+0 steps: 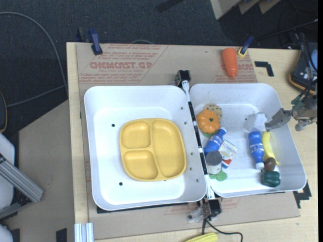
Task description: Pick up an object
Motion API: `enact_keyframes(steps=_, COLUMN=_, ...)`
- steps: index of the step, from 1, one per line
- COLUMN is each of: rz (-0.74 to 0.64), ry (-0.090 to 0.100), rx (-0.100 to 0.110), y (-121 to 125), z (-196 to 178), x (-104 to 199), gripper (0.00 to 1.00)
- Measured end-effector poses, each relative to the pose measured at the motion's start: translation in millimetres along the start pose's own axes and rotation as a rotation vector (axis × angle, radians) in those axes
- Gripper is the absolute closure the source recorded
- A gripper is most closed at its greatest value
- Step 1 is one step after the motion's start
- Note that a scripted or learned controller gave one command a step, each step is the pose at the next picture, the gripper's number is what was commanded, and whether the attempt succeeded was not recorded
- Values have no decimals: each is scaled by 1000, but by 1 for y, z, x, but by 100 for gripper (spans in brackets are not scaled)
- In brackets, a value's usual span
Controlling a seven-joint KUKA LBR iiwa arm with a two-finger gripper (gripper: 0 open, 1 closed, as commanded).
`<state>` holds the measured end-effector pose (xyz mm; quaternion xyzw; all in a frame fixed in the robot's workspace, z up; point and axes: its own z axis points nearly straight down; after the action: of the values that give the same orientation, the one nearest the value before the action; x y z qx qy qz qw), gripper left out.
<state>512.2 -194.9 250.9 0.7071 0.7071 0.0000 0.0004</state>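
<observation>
The end effector [279, 118] hovers at the right bin's [237, 91] edge — grip state unclear; next, descend onto the blue bottle [256, 146].

A yellow divided plate [152, 149] is lying in the left bin [96, 135]. An orange carrot [230, 61] is resting on the brown bench [126, 62], beyond the right bin [290, 145]. A blue clamp [94, 41] is gripping the bench's far left edge, and another clamp [245, 46] is sitting near the carrot. A grey cable [35, 39] is curving across the dark floor [126, 9].
</observation>
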Motion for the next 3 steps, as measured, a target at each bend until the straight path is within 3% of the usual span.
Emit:
enact_keyframes(steps=1, rz=-1, ry=3, rx=4, y=28, z=142, x=-27, gripper=0)
enact_keyframes(steps=2, rz=0, ry=2, rx=2, y=6, z=167, x=1, gripper=0)
enact_keyframes(steps=3, rz=1, ry=2, rx=0, y=7, z=157, x=1, gripper=100)
